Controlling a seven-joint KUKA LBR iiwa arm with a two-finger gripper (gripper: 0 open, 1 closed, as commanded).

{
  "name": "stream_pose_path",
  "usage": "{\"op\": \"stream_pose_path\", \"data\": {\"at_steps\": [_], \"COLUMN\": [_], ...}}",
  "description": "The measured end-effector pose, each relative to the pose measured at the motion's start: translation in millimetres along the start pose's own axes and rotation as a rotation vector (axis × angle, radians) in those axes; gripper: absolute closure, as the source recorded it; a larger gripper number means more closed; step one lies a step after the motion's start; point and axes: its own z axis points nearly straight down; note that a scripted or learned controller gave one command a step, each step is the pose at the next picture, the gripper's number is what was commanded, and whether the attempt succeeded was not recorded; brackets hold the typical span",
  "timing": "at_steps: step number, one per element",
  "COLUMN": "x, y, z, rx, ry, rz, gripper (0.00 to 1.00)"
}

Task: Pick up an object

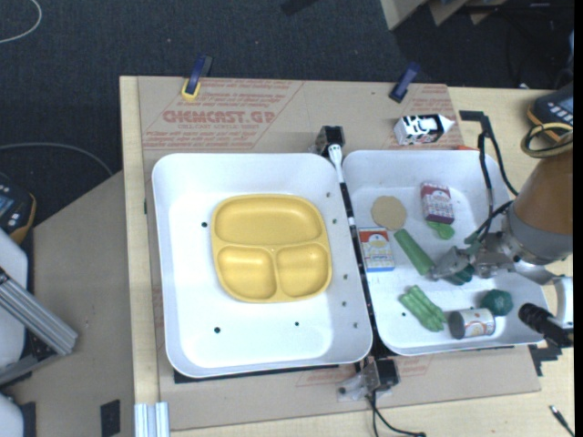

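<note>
your pincer [453, 269] hangs low in the right bin [401, 167], beside the green stick [414, 251], likely lining up a grasp. i cannot tell its opening or whether it holds anything.

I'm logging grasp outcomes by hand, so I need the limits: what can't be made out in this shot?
- Gripper, camera view: small and blurred, so finger state and any grasp are unclear.
- Labels on the small box and can: too small to read.
- Arm: cut off by the right edge.
</note>
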Motion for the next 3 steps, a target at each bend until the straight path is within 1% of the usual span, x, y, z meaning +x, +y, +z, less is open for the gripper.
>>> {"op": "stream_pose_path", "data": {"at_steps": [1, 2, 3], "x": [-0.6, -0.5, 0.7], "y": [0.8, 9.9, 10.0], "z": [-12.0, -58.6, -101.7], "rx": [-0.005, -0.011, -0.01], "ry": [-0.002, -0.006, -0.005], "rz": [0.0, -0.002, -0.002], "gripper": [1.0, 1.0, 1.0]}}
